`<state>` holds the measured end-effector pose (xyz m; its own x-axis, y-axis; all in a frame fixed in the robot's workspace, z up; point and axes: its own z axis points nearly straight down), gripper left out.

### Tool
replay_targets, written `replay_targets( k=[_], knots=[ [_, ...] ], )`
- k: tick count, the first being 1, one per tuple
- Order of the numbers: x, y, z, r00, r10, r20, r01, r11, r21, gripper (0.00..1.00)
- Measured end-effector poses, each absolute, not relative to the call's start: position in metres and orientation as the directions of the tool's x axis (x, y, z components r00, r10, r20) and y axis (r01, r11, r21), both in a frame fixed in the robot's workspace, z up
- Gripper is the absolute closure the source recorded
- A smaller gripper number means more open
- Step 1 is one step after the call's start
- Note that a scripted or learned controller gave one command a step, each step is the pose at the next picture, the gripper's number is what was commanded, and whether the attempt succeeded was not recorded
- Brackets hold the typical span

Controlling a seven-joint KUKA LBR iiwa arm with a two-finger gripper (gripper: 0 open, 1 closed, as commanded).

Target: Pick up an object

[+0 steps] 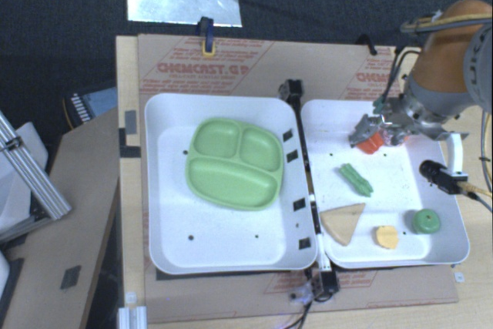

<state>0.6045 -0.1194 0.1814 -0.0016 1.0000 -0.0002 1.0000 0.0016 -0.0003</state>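
At right of centre in the frame, the gripper (375, 133) sits low over a red object (371, 143) in the right bin (462, 243); it seems pinched between the fingers, though blur obscures this. Lifting remains.

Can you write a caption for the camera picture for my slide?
Robot gripper reaching over a red thing in the right bin.

The arm (454, 50), above the right bin's (454, 243) far corner, shows a rounded orange band over a grey wrist. A thin dark cable loops down its side nearer the left bin. Below the wrist sits the gripper (368, 136), a cluster of silver-grey metal parts. Pale, flat brackets edge the wrist's underside.
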Motion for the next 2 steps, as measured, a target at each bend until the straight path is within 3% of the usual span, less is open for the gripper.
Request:
replay_targets(
  k=[1, 2],
  knots=[
    [0.604, -0.115, 0.119, -0.002, 1.000, 0.001, 1.000, 0.002, -0.002, 0.00],
    [0.606, -0.115, 0.134, -0.001, 1.000, -0.001, 1.000, 0.001, 0.004, 1.00]
  ],
)
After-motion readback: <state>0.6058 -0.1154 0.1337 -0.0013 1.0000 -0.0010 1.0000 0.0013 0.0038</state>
